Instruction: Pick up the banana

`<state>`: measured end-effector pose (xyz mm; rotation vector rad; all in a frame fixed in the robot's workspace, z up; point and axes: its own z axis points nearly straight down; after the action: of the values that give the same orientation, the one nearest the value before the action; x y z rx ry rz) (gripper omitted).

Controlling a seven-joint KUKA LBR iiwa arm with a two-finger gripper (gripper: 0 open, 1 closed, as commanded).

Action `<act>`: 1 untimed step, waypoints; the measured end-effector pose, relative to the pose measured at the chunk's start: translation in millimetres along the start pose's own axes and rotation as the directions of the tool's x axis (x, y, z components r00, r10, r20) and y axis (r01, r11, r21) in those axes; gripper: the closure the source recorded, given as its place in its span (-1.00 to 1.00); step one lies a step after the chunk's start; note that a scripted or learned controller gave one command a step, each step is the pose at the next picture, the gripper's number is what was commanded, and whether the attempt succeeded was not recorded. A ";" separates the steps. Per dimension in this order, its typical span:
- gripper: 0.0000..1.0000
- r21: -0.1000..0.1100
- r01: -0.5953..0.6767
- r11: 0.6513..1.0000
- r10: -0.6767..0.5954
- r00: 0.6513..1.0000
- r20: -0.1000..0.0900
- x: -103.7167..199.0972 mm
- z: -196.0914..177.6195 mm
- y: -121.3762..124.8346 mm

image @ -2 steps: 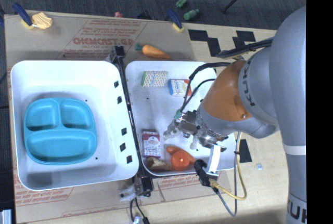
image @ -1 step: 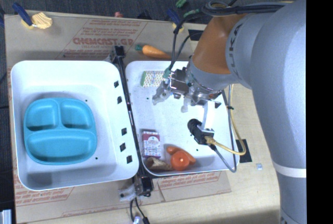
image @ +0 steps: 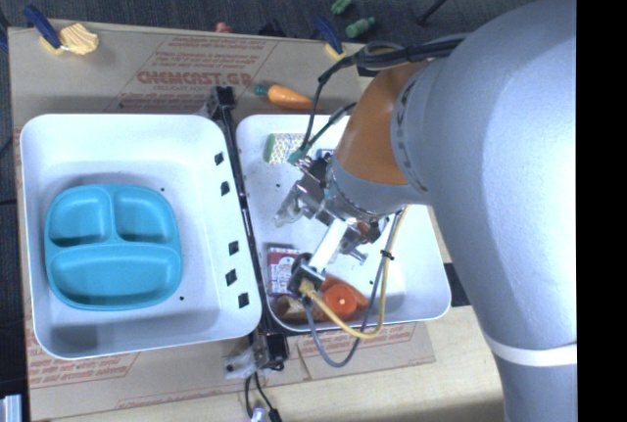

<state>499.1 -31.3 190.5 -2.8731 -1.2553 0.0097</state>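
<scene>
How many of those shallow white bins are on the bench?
2. The left shallow white plastic bin holds a blue divided plate; the right shallow white plastic bin sits beside it, largely covered by the grey robot arm.

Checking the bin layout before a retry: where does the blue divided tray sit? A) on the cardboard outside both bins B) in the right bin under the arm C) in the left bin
C: the blue divided tray lies flat in the left bin, apart from the arm.
</scene>
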 end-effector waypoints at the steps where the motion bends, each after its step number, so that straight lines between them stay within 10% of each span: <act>1: -1.00 -0.002 0.237 0.972 -0.237 0.972 0.000 -30.4 -0.3 -4.0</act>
<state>475.5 -50.9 190.9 -2.7037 -1.5889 0.0067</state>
